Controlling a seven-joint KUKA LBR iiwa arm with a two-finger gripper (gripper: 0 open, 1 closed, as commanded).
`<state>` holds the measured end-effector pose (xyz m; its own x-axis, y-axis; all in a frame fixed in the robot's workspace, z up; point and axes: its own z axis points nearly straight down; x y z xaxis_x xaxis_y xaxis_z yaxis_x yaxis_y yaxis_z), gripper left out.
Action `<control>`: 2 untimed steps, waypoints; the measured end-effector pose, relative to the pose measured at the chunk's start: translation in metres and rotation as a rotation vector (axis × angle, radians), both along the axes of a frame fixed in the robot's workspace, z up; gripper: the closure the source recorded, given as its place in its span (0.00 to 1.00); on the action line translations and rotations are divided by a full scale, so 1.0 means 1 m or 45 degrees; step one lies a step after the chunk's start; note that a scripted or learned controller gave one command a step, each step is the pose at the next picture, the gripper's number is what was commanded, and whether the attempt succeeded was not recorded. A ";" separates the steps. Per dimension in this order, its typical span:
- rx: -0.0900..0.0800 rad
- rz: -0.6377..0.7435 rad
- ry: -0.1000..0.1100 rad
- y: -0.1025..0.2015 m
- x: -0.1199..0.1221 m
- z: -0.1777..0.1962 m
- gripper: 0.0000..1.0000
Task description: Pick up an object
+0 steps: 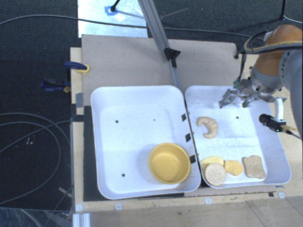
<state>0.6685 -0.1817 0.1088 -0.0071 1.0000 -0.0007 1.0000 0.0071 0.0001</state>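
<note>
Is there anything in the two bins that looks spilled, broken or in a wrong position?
Nothing stands out. The yellow bowl sits upright in the left bin. The croissant and the other food pieces lie whole in the right bin.

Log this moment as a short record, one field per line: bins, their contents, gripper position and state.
left bin: holds a yellow bowl, upright, near its front right corner
right bin: holds a croissant near the middle; along the front edge a round cracker, a yellow chip and a toast slice
gripper: over the back of the right bin, fingers spread, nothing between them
gripper to croissant: apart, croissant lies nearer the front
task state: nothing picked up yet
</note>
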 end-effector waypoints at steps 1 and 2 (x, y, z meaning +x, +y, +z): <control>-0.004 0.003 -0.009 -0.001 0.002 0.014 1.00; -0.002 0.000 -0.011 -0.004 0.008 0.079 1.00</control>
